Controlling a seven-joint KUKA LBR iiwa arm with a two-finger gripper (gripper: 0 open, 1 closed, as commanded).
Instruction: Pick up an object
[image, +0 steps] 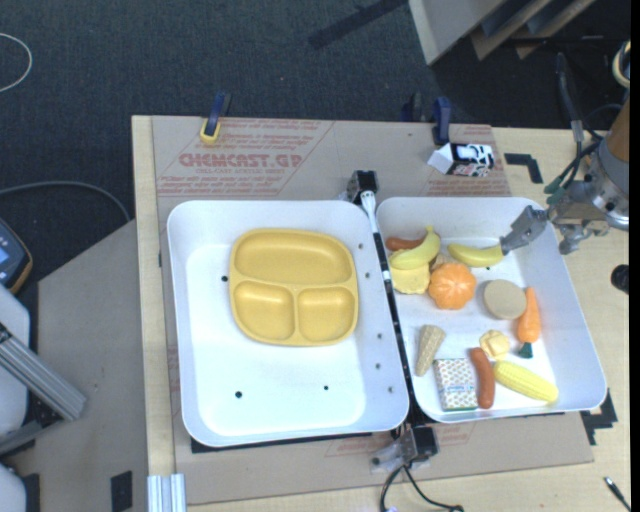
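The right bin (585, 340) holds several toy foods: a banana (475, 253), an orange (452, 286), a beige round piece (504, 299), a carrot (529, 316), a corn cob (525, 380), a red sausage (483, 378), a small box (455, 384) and a waffle cone (428, 347). My gripper (546, 234) hangs over the bin's far right corner, just right of the banana's tip. It is open, with nothing between its fingers.
A yellow three-part tray (295, 285) lies in the left bin (290, 400). A second banana (422, 247), a red piece (404, 241) and a yellow cup (408, 276) crowd the divider side of the right bin. Clamps (211, 127) sit on the board's far edge.
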